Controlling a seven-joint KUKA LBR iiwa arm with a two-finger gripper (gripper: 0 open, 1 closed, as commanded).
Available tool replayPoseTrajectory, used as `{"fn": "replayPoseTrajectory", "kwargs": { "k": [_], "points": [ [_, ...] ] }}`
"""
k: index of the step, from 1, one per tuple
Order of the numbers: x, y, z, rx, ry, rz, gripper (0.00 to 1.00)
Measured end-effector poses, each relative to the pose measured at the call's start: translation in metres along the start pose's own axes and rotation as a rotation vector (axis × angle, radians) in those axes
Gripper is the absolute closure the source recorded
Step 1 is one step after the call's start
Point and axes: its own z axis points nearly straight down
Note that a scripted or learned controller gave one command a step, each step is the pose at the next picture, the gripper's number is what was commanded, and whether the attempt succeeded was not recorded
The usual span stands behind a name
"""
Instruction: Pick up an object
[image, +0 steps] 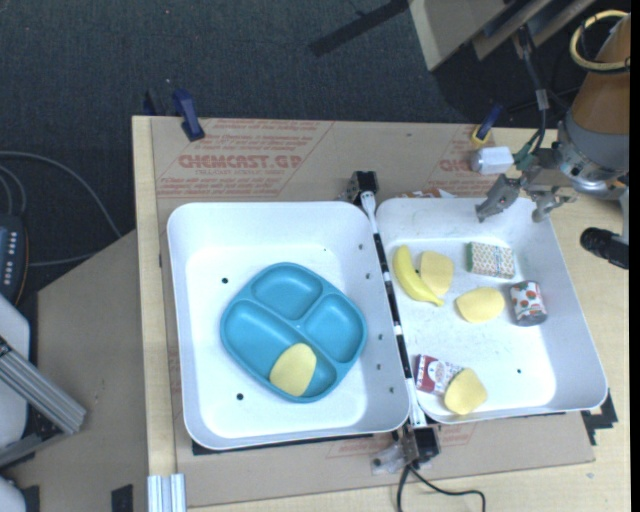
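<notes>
Gripper (521, 203) hangs over the back edge of the right shallow white bin (565, 345), two fingers spread apart, nothing between them. No pick made yet.

Candidates, all placed from the small green-and-white patterned box (491, 259) in that bin:
- the box itself is the closest item to the gripper, just in front of it
- yellow banana (406, 276) and pale yellow rounded piece (436, 270) to its left, touching each other
- yellow lemon-like lump (480, 304) just in front of it
- small red-and-white printed can (527, 302) in front and to the right, near the bin wall
- red-and-white packet (430, 373) touching another yellow lump (465, 392), far front

My call: go for the box or the single lemon lump. Both sit clear of neighbours. Skip the touching pairs and the wall-side can. Centre the fingers over it, descend straight, close only once both fingers straddle it.
</notes>
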Motion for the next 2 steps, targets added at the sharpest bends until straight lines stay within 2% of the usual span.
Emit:
{"fn": "replayPoseTrajectory", "kwargs": {
  "k": [1, 2],
  "points": [
    [0.059, 0.000, 0.100, 0.003, 0.002, -0.001, 0.00],
    [0.078, -0.027, 0.123, 0.001, -0.001, 0.001, 0.00]
  ]
}}
